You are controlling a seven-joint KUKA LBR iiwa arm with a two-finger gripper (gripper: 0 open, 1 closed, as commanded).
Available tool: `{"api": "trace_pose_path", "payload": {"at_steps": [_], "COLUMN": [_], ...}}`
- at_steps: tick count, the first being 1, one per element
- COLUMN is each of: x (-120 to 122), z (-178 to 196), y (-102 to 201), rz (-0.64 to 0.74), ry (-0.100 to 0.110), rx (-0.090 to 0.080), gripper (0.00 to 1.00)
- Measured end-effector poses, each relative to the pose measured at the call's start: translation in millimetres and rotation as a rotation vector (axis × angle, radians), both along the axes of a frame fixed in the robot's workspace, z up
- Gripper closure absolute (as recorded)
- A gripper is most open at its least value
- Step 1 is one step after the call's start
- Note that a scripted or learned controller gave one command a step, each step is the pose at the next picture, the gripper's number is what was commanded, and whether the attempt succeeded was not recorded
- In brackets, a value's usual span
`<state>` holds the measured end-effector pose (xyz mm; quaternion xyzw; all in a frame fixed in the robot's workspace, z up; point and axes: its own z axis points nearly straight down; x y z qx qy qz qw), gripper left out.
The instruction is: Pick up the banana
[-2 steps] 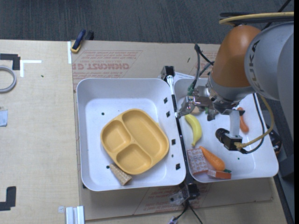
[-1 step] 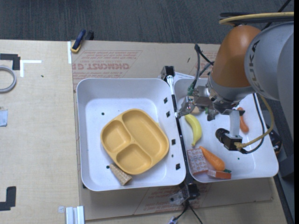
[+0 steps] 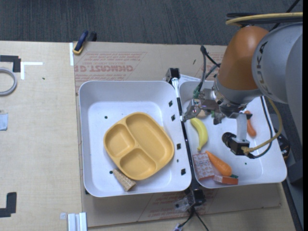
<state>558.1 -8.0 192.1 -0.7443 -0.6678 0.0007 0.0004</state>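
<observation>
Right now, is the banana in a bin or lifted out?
In: the banana lies flat on the right bin floor, below the gripper.

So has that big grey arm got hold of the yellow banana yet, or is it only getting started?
Done: the grey arm's gripper has been brought over the right white bin, just above the top end of the curved yellow banana. In hand: lining up for a grab. Left: the banana lies flat on the bin floor beside the orange carrot, so gripping and lifting remain. Whether the fingers touch it is unclear.

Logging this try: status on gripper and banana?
Gripper low over right bin, beside banana's top end. Banana lying in bin, not held. Carrot close below.
</observation>
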Motion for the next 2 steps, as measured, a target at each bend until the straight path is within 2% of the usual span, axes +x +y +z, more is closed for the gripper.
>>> {"api": "trace_pose_path", "payload": {"at_steps": [1, 2], "x": [3, 4], "z": [-89, -78], "y": [-87, -88], "rz": [0.057, 0.054], "ry": [0.0, -0.003], "rx": [0.0, -0.001], "gripper": [0.0, 1.0]}}
